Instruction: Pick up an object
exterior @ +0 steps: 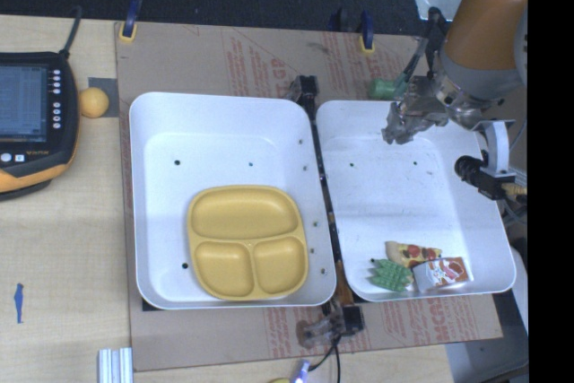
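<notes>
Cardboard-covered bench (224,49), hand (397,132) over right bin (475,211), grip state unclear, arm (489,13) cut off at right.

The two white bins (224,117) look like smooth plastic with a soft shine. The yellow tray (247,239) is plastic too — smooth and a bit dull. Under the bins lies brown cardboard (224,58), flat and matt. The bench (54,256) looks like pale wood. The arm (489,13) has an orange band, smooth and shiny — its gripper (399,132) looks like grey metal.
</notes>
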Robot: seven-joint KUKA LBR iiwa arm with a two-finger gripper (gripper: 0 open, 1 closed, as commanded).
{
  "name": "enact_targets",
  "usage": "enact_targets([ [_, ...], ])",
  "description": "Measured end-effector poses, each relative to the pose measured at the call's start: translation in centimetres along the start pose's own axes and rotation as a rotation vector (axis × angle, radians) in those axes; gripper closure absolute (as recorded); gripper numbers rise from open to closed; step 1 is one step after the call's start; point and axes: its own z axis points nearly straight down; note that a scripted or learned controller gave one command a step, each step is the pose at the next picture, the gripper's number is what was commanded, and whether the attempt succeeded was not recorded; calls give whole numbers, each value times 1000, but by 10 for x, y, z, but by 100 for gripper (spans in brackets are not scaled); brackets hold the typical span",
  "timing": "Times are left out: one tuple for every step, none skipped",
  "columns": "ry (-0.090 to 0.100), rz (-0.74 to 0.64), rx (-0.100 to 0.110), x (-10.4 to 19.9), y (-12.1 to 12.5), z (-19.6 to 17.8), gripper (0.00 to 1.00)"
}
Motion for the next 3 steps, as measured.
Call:
enact_targets([
  [0,-1,1,1,0,0,0],
  [-1,-2,1,-30,11,84,0],
  [-1,-4,2,-23,33,158,0],
])
